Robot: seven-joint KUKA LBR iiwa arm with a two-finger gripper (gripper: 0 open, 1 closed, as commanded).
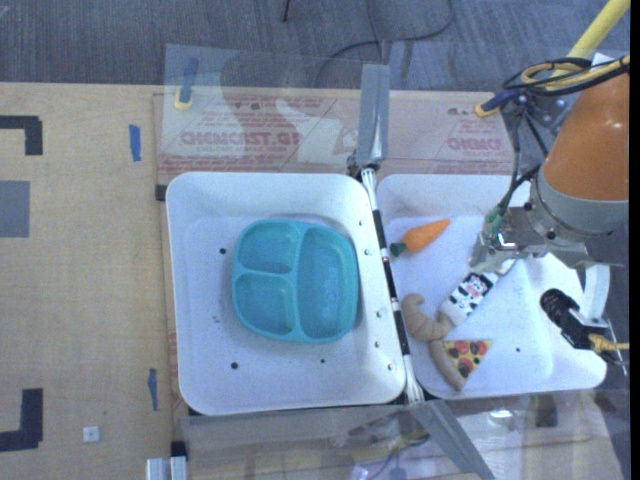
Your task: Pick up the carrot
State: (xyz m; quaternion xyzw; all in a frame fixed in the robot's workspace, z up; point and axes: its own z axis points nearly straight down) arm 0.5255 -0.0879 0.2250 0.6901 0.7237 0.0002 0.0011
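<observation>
Wooden surface (80, 298), two white bins. Carrot (424, 234) at 10 o'clock from claw (497, 243); claw state cannot tell. Risk: nudging carrot against bin wall, or grabbing striped toy (466, 294).

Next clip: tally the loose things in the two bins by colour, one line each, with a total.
Orange: 1, the carrot
Teal: 1, the divided plate
Black and white: 1, the patterned toy
Tan: 1, the curved toy
Yellow and red: 1, the pizza slice toy
Total: 5
</observation>
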